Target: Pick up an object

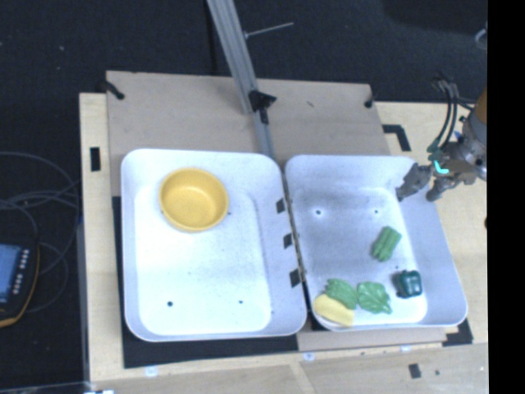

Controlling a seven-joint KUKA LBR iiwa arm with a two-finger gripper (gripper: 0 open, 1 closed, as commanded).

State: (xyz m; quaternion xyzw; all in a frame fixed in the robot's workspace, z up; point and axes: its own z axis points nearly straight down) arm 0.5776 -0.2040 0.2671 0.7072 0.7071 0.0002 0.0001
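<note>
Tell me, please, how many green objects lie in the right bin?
4: a light green piece mid-bin, a dark green one near the right wall, and two leafy green ones along the front edge. None seems hidden.

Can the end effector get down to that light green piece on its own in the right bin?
Probably yes: the end effector hangs open above the bin's upper right rim, and the light green piece lies apart.
</note>
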